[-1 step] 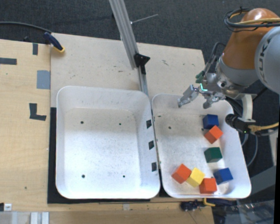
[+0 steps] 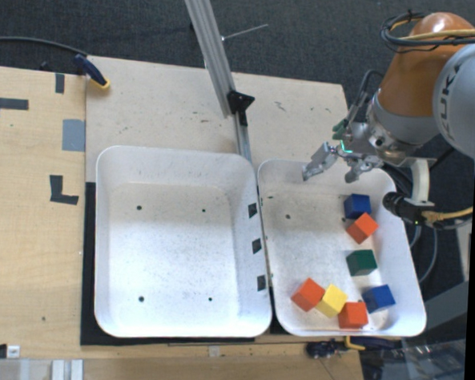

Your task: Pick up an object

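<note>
Gripper (image 2: pixel 333 168) of the grey arm with the orange band (image 2: pixel 417 76) is positioned over the far edge of the right-hand shallow white bin (image 2: pixel 299 233), near its back rim. Its two fingers stand apart, one reaching left toward the bin's far-left corner, the other pointing down on the right side; nothing is seen between them.

Right-hand bin contents, all small cubes. A dark blue cube (image 2: pixel 357 205) lies near the right wall, closest to the gripper, yet apart from it. An orange cube (image 2: pixel 363 227) sits just beside and in front of it, apparently touching. A dark green cube (image 2: pixel 362 262) lies further toward the near side, apart from the orange one. A second blue cube (image 2: pixel 379 297) rests near the right wall close to the front corner. At the front, three cubes are clustered: an orange cube (image 2: pixel 308 295) on the left, a yellow cube (image 2: pixel 333 300) touching it, and a red-orange cube (image 2: pixel 353 314) touching the yellow one.

Left-hand shallow white bin (image 2: pixel 174 181) shows a speckled floor with a few dark dots.

A grey metal rail (image 2: pixel 218 51) runs diagonally across the bench toward the gap between the bins. A blue-and-yellow cable end (image 2: pixel 93 70) lies on the wooden bench surface (image 2: pixel 26 236) at far left.
</note>
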Robot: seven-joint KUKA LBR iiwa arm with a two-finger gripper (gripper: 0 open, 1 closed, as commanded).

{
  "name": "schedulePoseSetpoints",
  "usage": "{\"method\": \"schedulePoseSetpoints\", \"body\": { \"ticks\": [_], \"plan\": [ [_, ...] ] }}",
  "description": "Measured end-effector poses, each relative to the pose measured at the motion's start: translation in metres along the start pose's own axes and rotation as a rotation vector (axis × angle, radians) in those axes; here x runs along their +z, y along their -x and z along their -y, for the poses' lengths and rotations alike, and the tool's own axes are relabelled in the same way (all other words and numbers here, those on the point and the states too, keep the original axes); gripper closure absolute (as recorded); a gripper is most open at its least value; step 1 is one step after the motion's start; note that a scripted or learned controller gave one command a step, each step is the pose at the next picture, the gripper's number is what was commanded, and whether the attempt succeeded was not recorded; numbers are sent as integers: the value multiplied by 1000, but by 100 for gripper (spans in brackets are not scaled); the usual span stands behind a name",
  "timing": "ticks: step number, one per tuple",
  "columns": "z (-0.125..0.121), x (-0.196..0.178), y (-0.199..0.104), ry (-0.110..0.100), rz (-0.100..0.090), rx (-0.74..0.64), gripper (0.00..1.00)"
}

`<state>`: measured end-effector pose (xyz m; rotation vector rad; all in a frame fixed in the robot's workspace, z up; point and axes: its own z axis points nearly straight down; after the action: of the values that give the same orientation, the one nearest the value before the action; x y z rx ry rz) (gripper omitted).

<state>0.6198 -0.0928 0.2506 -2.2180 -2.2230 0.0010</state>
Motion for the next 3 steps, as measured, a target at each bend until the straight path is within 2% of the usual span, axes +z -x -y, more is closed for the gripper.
{"method": "schedulePoseSetpoints", "body": {
  "ticks": [1, 3],
  "plan": [
    [-8, 49, 0, -5, 1, 1, 0],
    [-1, 162, 4, -5, 1, 1, 0]
  ]
}}
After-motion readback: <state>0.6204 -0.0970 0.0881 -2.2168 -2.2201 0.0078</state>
